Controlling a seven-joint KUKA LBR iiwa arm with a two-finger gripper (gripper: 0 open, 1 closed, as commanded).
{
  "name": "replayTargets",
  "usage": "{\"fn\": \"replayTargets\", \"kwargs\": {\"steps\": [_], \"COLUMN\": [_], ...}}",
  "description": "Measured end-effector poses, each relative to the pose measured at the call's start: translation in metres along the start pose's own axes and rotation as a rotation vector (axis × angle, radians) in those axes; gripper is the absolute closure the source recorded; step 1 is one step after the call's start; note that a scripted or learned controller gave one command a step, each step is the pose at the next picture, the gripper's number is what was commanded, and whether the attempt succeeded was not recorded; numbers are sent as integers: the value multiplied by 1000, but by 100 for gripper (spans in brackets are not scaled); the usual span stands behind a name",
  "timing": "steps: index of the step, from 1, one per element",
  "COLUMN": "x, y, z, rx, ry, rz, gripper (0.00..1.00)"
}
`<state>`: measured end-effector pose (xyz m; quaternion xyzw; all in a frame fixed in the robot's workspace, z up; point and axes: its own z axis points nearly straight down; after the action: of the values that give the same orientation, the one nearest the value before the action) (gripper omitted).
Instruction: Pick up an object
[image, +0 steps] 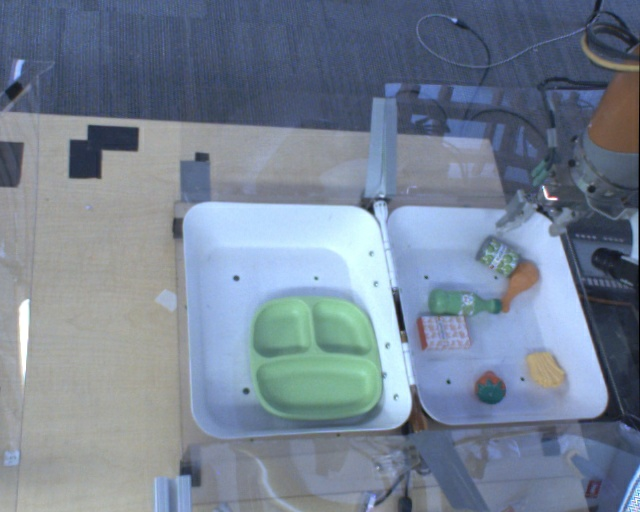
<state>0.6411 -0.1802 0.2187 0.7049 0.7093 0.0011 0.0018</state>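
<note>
1. The things I could pick lay in the right bin (590, 395): a small green-and-white can (496, 256) near its far side, touching the thick end of a tan drumstick (520, 285) beside it.
2. A green bottle (462, 302) lay on its side near the bin's middle, its cap end close to the drumstick's thin end.
3. Just below the bottle sat a red-and-white packet (444, 332), flat on the floor of the bin.
4. Toward the near edge were a red-and-green strawberry-like piece (490, 387) and, to its right, a yellow ridged piece (545, 369), apart from each other.
5. My claw (535, 203) hung over the far right corner of that bin, above and to the right of the can, with nothing visibly between its fingers; I could not tell whether it was spread or closed.
6. The left bin (215, 250) held a green divided plate (316, 356), lying flat in its near half.
</note>
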Motion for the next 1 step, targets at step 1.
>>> {"fn": "replayTargets", "kwargs": {"steps": [1], "x": [1], "y": [-17], "z": [117], "rx": [-8], "ry": [-1], "rz": [-30], "gripper": [0]}}
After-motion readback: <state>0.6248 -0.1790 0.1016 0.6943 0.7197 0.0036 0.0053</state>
